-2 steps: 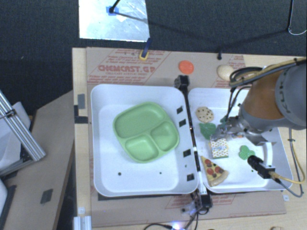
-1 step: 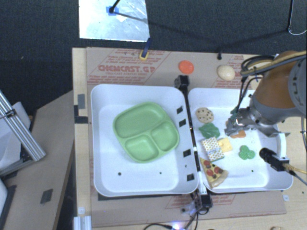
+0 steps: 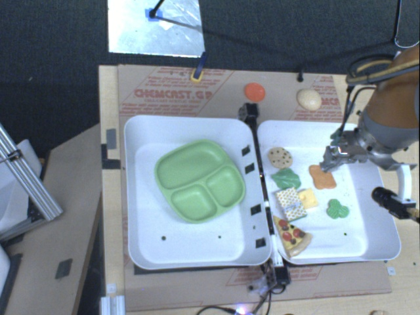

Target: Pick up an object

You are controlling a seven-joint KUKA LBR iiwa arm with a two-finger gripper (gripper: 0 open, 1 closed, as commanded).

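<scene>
You saw the gripper low in the right bin, its tips at the upper edge of the orange toast piece; whether the fingers were open or closed could not be told. Nearby lay the cookie, green leaf, patterned block, green clover and pizza slice. The left bin held a green divided plate.

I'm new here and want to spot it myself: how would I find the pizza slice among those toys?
Look at the right-hand white bin, the one with toy food. Go to its near-left corner, beside the divider. The pizza slice lies below the patterned block, the only wedge with red dots.
</scene>
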